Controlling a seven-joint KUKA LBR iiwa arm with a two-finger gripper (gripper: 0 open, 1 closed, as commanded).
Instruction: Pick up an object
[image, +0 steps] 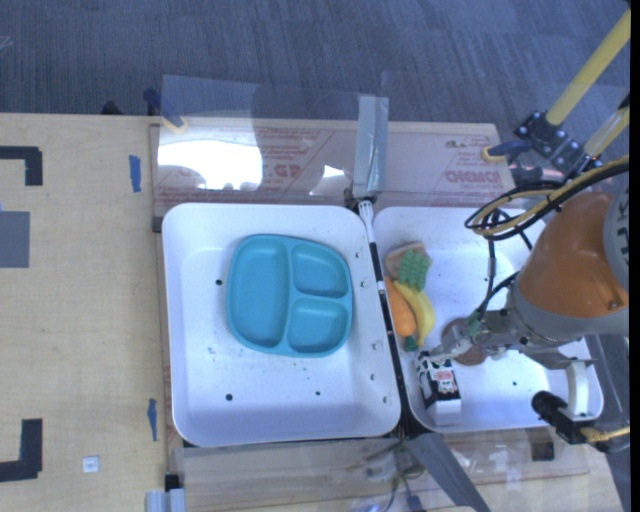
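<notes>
My claw (462, 338) hangs low in the right bin (520, 385), just beside the banana (422, 310) and orange carrot (401, 312); I cannot tell its state. The crowded toys by the bin wall may slip sideways, so I risk grasping nothing.

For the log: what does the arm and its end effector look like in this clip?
The arm is a rounded grey body with a broad orange band above the wrist. Black cables loop along its upper side and run down toward the wrist. The end effector is a small metallic, dark-toned assembly, too blurred to make out further detail.
</notes>
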